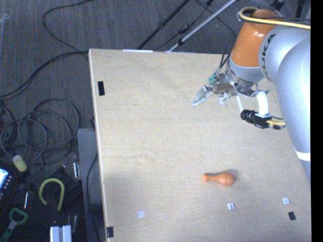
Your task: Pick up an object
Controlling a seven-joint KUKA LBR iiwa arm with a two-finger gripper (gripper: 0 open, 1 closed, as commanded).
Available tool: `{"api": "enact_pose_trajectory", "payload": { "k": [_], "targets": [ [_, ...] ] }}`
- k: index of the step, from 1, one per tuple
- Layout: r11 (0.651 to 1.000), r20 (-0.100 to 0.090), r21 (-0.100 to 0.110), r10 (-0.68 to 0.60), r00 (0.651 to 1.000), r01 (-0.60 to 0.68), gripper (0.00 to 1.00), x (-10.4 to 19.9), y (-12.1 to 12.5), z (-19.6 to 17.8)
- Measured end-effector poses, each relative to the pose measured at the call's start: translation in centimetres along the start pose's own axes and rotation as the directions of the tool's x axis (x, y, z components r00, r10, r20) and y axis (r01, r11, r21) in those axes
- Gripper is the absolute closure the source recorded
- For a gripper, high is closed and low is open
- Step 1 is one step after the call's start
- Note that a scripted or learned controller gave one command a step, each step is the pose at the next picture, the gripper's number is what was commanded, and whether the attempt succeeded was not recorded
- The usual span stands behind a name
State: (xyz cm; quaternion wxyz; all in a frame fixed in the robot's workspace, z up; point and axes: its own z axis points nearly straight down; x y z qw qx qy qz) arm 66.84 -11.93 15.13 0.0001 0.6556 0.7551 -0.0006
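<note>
The small metal two-finger gripper hangs near the pale wooden board's far edge, fingers spread and holding nothing; it should go slowly to the little orange pear-shaped toy near the front edge, then close around its fat end.

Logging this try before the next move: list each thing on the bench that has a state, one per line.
Orange pear-shaped object: lying on its side on the bench, untouched, apart from the arm.
Gripper: above the bench near its far side, well away from the object, nothing seen between its jaws.
Bench: bare wood top, bearing the object.
</note>
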Motion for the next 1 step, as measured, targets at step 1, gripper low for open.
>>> {"api": "enact_pose_trajectory", "payload": {
  "k": [1],
  "targets": [
    [0.953,0.002,0.001,-0.304,0.953,0.304,0.0,-5.01,-0.76,6.76]
  ]
}}
